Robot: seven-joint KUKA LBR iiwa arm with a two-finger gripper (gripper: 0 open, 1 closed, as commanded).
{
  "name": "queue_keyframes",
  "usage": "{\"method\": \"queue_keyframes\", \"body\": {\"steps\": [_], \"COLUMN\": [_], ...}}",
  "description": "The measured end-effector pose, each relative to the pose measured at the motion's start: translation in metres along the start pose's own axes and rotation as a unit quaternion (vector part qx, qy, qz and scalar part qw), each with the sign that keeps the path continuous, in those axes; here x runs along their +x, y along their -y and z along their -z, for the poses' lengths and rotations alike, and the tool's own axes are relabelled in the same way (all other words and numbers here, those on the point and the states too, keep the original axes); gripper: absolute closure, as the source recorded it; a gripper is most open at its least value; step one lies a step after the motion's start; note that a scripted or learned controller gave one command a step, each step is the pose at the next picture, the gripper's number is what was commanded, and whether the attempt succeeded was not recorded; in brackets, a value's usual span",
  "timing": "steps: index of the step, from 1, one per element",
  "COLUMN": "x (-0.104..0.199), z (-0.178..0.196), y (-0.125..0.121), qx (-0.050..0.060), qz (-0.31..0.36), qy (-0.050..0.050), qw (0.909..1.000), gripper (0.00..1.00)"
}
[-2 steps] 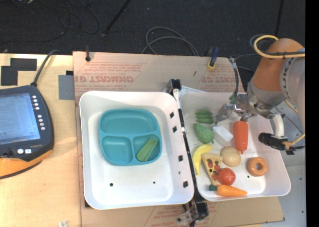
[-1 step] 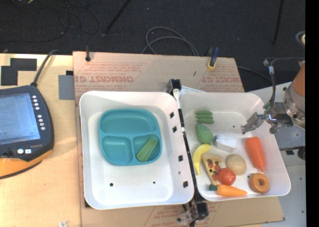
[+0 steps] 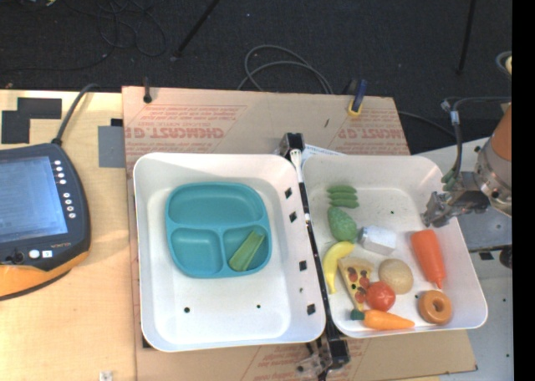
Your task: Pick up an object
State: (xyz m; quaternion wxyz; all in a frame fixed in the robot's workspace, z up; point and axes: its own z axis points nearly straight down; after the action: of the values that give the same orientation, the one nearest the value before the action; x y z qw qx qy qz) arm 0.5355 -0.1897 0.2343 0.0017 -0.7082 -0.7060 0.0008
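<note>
The right bin [image 3: 418,172] holds toy food. A green pea pod [image 3: 343,195] lies at the back, with a green cucumber [image 3: 342,224] in front of it. A yellow banana [image 3: 334,260], a pizza slice [image 3: 358,277], a red tomato [image 3: 380,296] and a tan potato [image 3: 396,275] crowd the middle front. A large orange carrot [image 3: 430,257] lies at the right, a donut [image 3: 435,307] and a small carrot [image 3: 387,320] near the front wall. A white block [image 3: 378,241] sits mid-bin. My gripper [image 3: 438,207] hangs over the bin's right side, just behind the large carrot's top.
The left bin [image 3: 159,287] holds a teal divided plate [image 3: 219,229] with a green wedge [image 3: 247,251] in its front right compartment. A tablet-like pendant [image 3: 38,208] lies at the far left. Cardboard [image 3: 251,124] sits under both bins.
</note>
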Motion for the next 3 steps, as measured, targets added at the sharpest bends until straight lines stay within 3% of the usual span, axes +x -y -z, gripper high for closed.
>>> {"method": "queue_keyframes", "body": {"steps": [2, 3], "x": [-0.001, 0.002], "z": [0.019, 0.128], "y": [0.0, 0.013], "qx": [0.001, -0.005], "qz": [-0.002, 0.002], "qy": [0.0, 0.002], "qw": [1.0, 1.0], "gripper": [1.0, 1.0]}}
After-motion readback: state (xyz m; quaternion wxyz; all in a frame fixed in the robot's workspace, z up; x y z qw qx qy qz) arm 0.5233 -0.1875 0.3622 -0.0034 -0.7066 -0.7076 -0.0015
